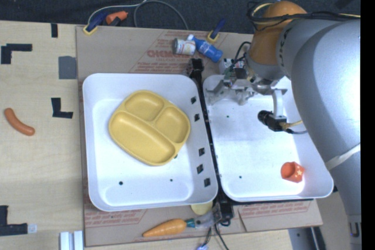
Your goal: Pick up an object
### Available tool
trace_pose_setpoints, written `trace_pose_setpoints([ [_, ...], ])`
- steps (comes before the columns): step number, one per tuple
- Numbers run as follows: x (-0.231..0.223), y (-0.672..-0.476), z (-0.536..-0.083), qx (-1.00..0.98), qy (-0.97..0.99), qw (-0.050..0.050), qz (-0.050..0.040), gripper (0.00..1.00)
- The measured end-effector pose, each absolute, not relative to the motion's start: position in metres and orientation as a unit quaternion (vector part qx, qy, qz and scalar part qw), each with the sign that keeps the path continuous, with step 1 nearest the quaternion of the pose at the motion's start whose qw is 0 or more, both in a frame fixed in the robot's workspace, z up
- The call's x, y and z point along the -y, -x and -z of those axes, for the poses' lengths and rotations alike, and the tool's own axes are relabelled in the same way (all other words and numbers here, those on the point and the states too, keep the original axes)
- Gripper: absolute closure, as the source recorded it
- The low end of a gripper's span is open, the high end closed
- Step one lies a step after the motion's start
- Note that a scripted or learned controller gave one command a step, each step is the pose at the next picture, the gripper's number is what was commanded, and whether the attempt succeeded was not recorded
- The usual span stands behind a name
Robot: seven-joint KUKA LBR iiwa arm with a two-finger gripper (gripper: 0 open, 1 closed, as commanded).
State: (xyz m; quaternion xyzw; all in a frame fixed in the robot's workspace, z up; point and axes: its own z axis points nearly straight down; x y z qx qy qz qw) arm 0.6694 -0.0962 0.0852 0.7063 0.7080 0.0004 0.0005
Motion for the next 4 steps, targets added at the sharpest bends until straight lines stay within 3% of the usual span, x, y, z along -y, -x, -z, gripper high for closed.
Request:
trace_pose_setpoints([
  [2, 0.094, -0.649, -0.086, -0.707, -0.707, 0.002, 0.0001, 0.00],
  [3, 0.103, -0.670, -0.085, -0.708, -0.706, 0.001, -0.0007, 0.00],
  [4, 0.102, -0.669, -0.096, -0.708, -0.706, 0.002, -0.0007, 1.00],
])
